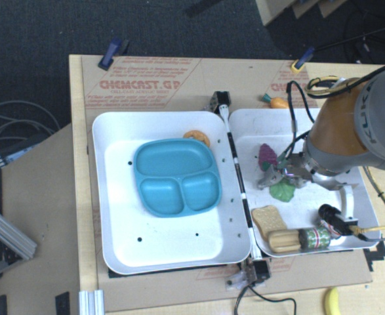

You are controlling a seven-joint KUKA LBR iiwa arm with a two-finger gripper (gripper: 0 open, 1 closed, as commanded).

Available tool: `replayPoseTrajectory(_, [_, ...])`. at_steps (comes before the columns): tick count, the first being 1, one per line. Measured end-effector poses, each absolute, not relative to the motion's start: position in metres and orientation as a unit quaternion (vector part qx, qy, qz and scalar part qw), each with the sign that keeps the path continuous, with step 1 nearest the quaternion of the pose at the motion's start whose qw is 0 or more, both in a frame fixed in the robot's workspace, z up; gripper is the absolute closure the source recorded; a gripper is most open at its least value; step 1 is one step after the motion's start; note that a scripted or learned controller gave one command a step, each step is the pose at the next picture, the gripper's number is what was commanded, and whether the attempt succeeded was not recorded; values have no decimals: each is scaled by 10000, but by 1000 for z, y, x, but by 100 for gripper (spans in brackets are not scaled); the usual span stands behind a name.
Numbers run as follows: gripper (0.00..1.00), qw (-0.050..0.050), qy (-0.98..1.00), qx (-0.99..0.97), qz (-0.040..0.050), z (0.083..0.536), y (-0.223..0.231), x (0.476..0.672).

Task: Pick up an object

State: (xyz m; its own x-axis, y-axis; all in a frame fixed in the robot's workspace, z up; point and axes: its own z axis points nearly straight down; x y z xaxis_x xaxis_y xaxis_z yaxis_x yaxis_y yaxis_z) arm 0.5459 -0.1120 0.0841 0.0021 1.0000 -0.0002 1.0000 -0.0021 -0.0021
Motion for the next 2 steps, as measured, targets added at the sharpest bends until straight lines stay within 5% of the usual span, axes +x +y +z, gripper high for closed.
replayPoseTrajectory(1, [100,-4,-7065,-7077,-4,94,-111,547])
replayPoseTrajectory(2, [100,-5,-7080,-7063,-16,186,-36,578])
